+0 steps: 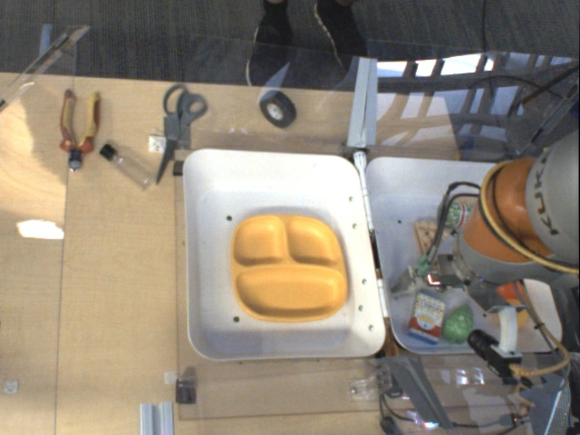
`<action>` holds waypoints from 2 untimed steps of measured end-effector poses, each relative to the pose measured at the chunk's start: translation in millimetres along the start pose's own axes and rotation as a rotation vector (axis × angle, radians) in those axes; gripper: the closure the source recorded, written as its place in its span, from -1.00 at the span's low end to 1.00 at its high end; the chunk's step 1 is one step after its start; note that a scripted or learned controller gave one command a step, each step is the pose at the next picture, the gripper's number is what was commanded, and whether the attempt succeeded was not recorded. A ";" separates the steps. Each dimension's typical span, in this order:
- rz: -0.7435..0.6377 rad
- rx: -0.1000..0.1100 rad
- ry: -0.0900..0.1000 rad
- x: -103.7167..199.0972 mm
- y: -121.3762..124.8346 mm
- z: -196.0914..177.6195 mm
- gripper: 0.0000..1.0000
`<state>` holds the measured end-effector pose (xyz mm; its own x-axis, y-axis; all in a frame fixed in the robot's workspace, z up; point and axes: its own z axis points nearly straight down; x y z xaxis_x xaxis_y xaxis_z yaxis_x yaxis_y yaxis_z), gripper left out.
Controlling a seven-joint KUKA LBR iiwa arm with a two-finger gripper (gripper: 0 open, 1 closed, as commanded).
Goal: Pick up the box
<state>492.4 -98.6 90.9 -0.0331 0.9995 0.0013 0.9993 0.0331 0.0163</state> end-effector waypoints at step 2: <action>-0.002 -0.012 -0.008 -1.9 4.0 -12.1 -1.00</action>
<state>496.3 -100.4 103.0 -0.0345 0.9994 -0.0066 0.9990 0.0347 0.0288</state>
